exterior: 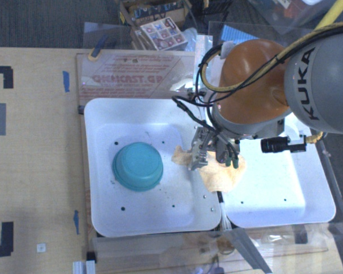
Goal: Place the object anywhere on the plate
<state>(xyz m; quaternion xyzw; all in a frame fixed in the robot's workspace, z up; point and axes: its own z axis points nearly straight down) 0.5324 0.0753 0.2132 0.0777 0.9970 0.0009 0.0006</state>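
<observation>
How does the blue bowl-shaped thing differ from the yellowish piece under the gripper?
The blue bowl is round, solid-coloured and sits apart inside the left bin. The yellowish piece is flat, irregular and pale tan, lies across the seam between both bins, and is partly covered by the gripper. Both rest on white bin surfaces.

You see a grey arm [326, 79] lettered KUKA in black, a broad glossy orange band [251, 81] above its wrist, black cables looping over that band, a yellow hose along the upper link, and a small metal-grey claw [214, 152] below.
</observation>
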